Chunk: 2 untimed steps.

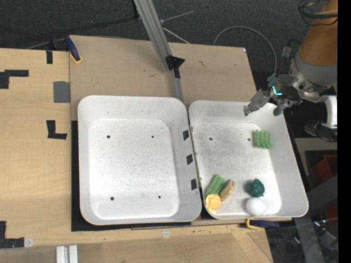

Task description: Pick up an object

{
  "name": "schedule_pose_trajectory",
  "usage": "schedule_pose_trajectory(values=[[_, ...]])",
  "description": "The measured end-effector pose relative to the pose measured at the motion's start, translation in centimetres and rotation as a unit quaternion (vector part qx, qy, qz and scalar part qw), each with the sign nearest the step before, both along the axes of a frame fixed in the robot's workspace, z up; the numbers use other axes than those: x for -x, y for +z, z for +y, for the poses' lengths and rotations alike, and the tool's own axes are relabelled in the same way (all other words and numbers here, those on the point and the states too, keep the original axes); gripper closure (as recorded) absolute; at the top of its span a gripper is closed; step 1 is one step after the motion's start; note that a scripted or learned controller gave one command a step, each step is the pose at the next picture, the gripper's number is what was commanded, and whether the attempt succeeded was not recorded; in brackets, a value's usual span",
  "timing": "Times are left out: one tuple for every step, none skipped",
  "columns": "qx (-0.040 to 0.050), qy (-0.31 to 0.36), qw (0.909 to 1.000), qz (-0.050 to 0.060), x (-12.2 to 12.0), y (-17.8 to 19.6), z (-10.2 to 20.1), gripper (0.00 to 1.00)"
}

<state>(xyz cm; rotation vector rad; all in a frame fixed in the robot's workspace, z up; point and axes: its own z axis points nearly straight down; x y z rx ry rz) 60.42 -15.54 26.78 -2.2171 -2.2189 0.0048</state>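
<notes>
Near edge, right bin [290, 163]: white ball [255, 205], 4 more items. Jaws [264, 104] spread, bare, over far rim. Approach step; next descend onto 1.

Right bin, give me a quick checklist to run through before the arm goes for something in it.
1. Things to pick in the right bin: ok, a green ridged block, dark green ball, white ball and corn cob.
2. Hand above that bin: ok, at its far right corner.
3. Nothing between the hand's tips: ok.
4. Block apart from the others: ok.
5. White ball apart from the dark green ball: not ok, touching.
6. Block's height off the floor: cannot tell.
</notes>
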Motion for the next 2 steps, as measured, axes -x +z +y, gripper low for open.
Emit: schedule_pose_trajectory(values=[[0.0003,0.0,1.0,-0.002,-0.1,0.2,0.0,0.0],[0.0008,0.0,1.0,0.0,0.6,-4.3,0.3,0.0]])
